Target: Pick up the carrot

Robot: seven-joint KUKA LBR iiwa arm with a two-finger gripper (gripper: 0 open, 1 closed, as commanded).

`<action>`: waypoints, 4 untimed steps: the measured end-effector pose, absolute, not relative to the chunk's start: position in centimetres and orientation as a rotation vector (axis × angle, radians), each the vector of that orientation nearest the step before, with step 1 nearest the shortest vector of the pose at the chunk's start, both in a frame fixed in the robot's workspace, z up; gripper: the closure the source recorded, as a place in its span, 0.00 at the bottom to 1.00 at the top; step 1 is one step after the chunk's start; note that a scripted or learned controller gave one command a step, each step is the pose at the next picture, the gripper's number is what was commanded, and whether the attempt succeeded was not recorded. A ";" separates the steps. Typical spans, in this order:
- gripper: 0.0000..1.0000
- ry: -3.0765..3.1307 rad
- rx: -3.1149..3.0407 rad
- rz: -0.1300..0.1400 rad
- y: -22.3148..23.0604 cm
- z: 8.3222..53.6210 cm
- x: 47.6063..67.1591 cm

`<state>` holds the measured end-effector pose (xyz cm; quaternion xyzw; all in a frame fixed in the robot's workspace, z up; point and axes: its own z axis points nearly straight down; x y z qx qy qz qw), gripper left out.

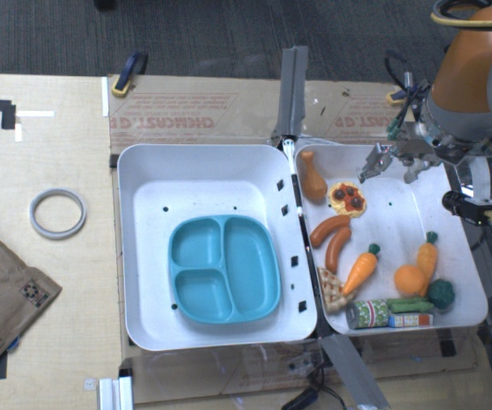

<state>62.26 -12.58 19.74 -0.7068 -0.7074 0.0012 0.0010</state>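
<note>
A carrot with a green top lies tilted in the middle of the right bin. A second, smaller carrot rests near the bin's right wall, touching an orange. My gripper hangs over the far part of the right bin, well behind both carrots. It stands open, with nothing between its fingers.
Around the carrots lie two sausages, a small pizza, a drumstick, a waffle, a can, a small box and broccoli. The left bin holds a blue divided plate.
</note>
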 end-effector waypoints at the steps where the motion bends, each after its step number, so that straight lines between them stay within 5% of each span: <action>1: 0.00 -2.292 -2.144 0.003 -11.8 10.1 53.2; 2: 0.00 -2.405 -2.017 0.002 -10.4 9.1 49.6; 3: 1.00 -2.402 -2.024 0.001 -10.5 10.0 49.7; 4: 1.00 -2.249 -2.192 0.003 -4.2 19.1 48.7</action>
